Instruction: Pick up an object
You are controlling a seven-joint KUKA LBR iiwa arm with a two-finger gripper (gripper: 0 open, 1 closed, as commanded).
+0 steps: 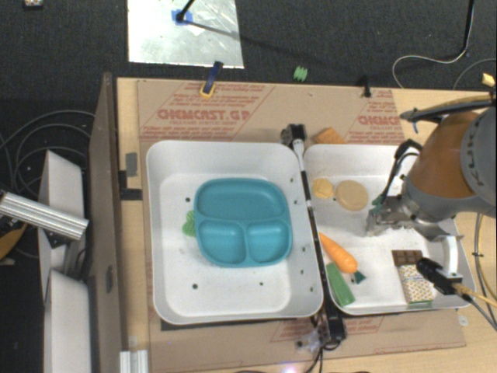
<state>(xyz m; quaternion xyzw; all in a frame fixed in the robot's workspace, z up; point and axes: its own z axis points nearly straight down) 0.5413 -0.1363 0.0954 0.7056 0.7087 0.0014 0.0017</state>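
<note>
Camera view, arm [446,165] reaching in from right, bent low over right bin [373,294], fingers' [382,222] spread unclear

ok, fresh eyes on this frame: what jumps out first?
The blue divided tray in the middle of the left bin draws the eye first, with something green poking out at its left edge. Next is the grey and orange arm reaching in from the right, its gripper low over the right bin. There a carrot lies near the divider, and two pale round pieces sit further back.
</note>
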